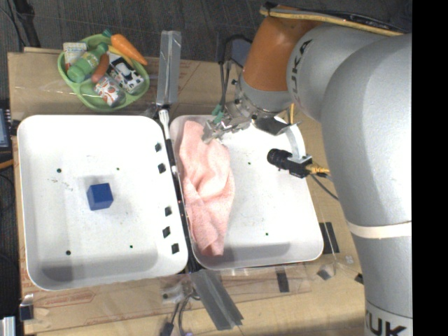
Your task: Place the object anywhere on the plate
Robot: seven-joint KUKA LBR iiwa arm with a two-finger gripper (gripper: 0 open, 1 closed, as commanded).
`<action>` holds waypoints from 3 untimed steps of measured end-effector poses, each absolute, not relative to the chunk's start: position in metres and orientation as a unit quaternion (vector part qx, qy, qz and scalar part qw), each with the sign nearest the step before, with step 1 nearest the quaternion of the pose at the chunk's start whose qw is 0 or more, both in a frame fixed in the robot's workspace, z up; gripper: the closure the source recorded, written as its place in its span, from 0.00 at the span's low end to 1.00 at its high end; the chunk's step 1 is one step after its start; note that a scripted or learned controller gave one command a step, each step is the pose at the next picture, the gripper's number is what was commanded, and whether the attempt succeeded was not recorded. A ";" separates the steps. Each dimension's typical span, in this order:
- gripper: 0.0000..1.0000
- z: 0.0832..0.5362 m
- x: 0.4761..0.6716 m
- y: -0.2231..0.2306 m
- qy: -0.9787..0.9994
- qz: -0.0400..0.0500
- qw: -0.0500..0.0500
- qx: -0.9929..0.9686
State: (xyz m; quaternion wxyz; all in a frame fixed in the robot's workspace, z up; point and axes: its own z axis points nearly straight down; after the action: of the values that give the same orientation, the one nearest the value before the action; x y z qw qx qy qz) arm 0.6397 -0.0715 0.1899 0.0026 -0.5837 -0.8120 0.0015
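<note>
A pink towel (pixel 206 187) lies crumpled along the left side of the right bin (pixel 273 208), running from its back wall to near its front. A small blue cube (pixel 100 195) sits alone in the left bin (pixel 91 145), left of centre. My gripper (pixel 215 129) hangs at the back left corner of the right bin, right over the towel's top end and seemingly touching it. The grey arm with its orange band (pixel 276 54) reaches in from the right and covers that bin's back right part.
A green bowl (pixel 79 94) with toy food, a carrot among it, stands on the bench behind the left bin. A grey metal bar (pixel 168 65) rises between the bins at the back. A black fitting with a cable (pixel 287 161) juts out over the right bin.
</note>
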 end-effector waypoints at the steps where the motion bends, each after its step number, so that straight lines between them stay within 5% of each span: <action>1: 1.00 0.230 0.640 -0.071 -0.814 0.001 0.002 -0.581; 3: 1.00 0.210 0.581 0.005 -0.977 0.001 0.003 -0.214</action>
State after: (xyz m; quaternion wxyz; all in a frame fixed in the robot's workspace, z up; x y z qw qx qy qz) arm 0.5812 0.0052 0.2097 0.0034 -0.2139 -0.9768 0.0013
